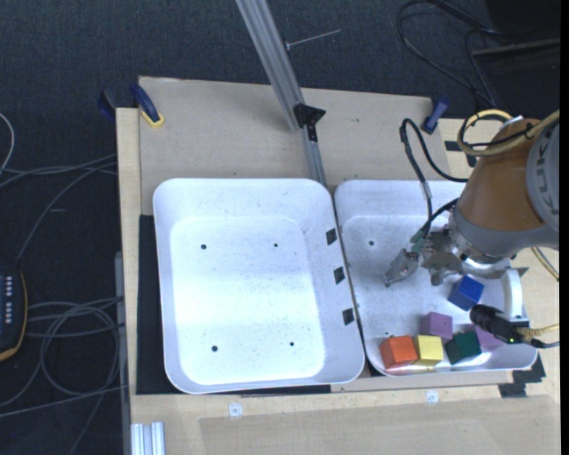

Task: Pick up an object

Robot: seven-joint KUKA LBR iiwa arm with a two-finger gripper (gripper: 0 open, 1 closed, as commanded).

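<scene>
**Blocks crowded the right bin's near edge**

Two shallow white plastic bins sat side by side on the pale wooden worktop [373,133]. In the right bin [373,222], an orange cube [399,350], yellow cube [429,348] and green block [462,346] lined the near wall, left to right. A purple block [437,323] lay just behind them, a blue cube [466,291] farther back. The left bin [164,267] adjoined it.

Dark carpeted floor [62,62] on all sides of the worktop [240,124], a pale wood-coloured board. Thin cables [53,311] loop across the floor on the left; more dark cables [444,27] run at the upper right. Blue clamps sit at the board's far corners: one on the left [147,105], one on the right [436,114]. A grey metal pole [280,75] slants down across the far edge. Light is even; shadows are soft.
</scene>
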